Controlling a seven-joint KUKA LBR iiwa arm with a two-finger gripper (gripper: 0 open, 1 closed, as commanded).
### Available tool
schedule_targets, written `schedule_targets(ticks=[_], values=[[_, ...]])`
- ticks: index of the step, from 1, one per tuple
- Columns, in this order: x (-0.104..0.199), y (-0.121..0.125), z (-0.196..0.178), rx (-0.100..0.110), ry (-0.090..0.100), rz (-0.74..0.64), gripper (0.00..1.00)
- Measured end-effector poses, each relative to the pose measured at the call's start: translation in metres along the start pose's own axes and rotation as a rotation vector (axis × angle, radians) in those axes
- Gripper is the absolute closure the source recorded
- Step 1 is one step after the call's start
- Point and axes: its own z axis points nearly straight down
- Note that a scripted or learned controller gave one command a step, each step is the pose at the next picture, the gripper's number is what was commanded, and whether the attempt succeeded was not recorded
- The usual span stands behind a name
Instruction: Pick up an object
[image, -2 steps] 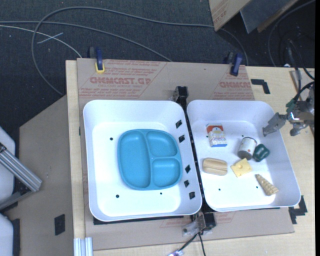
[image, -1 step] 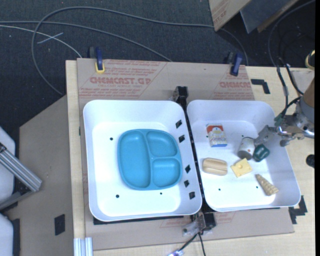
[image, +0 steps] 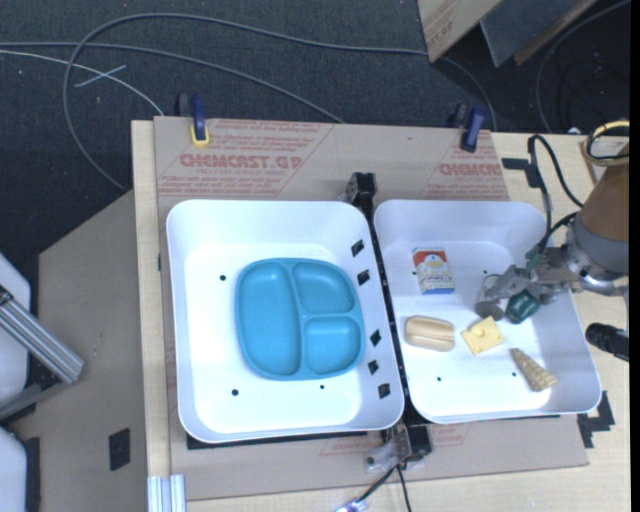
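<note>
The right bin (image: 560, 395) holds a small red-and-white box (image: 432, 270), a tan bread roll (image: 429, 333), a yellow cheese wedge (image: 483, 337) and a beige cone (image: 533, 369). My gripper (image: 497, 297) hangs low over the right half of this bin, just above and to the right of the cheese wedge. A small teal piece (image: 522, 306) sits right against the gripper; whether it is a loose object or part of the hand is unclear. The grey arm (image: 600, 240) reaches in from the right.
The left bin (image: 200, 380) carries a blue divided plate (image: 300, 317) at its middle. A black divider with clips (image: 372, 300) runs between the bins. Cables lie on the dark floor behind the bench, and a yellow clamp (image: 200, 128) sits at its back edge.
</note>
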Motion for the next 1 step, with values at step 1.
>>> schedule_targets(ticks=[1], values=[[-0.0009, 0.0020, -0.0150, -0.007, -0.004, -0.001, 1.00]])
